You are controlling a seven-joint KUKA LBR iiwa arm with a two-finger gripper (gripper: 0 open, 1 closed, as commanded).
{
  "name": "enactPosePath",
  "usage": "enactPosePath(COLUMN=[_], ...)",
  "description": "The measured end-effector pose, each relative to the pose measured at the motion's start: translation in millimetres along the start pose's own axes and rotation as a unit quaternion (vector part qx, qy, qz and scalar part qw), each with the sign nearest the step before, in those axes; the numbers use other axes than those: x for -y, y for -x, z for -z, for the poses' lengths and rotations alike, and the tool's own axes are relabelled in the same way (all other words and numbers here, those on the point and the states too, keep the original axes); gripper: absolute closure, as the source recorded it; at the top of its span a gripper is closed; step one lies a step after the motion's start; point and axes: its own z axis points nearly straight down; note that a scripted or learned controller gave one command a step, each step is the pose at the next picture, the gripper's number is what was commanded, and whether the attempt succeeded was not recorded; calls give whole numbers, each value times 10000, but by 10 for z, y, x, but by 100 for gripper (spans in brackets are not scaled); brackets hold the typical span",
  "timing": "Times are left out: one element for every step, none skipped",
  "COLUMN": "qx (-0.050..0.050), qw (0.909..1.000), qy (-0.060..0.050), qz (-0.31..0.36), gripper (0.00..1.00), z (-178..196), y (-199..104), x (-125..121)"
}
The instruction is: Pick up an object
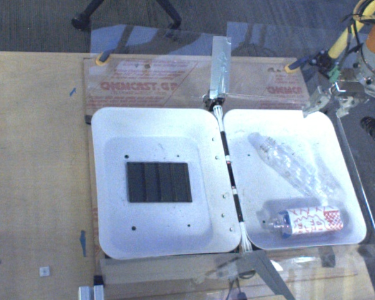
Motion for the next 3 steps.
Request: enactPosePath(qx=[-8,-10,-18], qw=[9916,9606,9633], qy=[-14,-27,224], qz=[-1292,-2779,-2673], gripper=[0,0,0], z=[-536,-895,-1120], y=[-1,-148,-310], x=[547,1175,667])
